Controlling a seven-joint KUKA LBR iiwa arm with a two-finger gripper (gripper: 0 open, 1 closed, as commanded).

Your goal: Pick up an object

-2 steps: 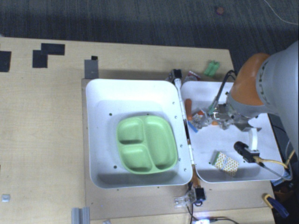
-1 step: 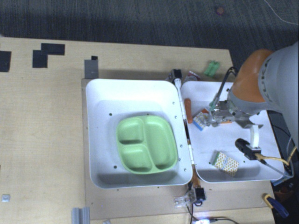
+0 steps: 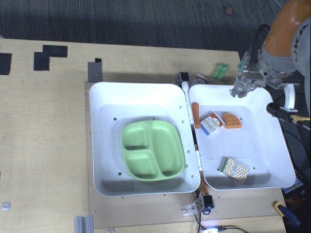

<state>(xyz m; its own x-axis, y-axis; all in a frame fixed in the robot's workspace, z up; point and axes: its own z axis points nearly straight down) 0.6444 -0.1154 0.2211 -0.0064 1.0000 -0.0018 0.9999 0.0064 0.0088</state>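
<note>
Pale wood makes up the surface [image 3: 43,130], with dark carpet beyond its far edge and a few black marks at its far left. Two shallow white bins sit side by side on it. At left, the left bin [image 3: 104,101] holds a light green divided plate [image 3: 152,149] with three compartments, lying flat near the bin's middle.

At right, the right bin [image 3: 272,144] carries four small things. An orange carrot-shaped piece [image 3: 196,114] lies along the bin's left wall, at the far side. Just right of it rests a small white-and-blue packet [image 3: 211,124], and beside that, touching or nearly so, an orange block [image 3: 232,121]. Well apart from these, toward the near edge, lies a patterned yellow-and-green packet [image 3: 234,169].

Outside the bins, on the wood past the right bin's far rim, is a small green object [image 3: 220,71].

Reaching in from the right, the grey arm with its orange band [image 3: 286,25] places the end effector [image 3: 241,89] over the far right corner of the right bin, well away from the objects in it. Nothing is seen between its tips; whether they are apart or together cannot be told at this size.
</note>
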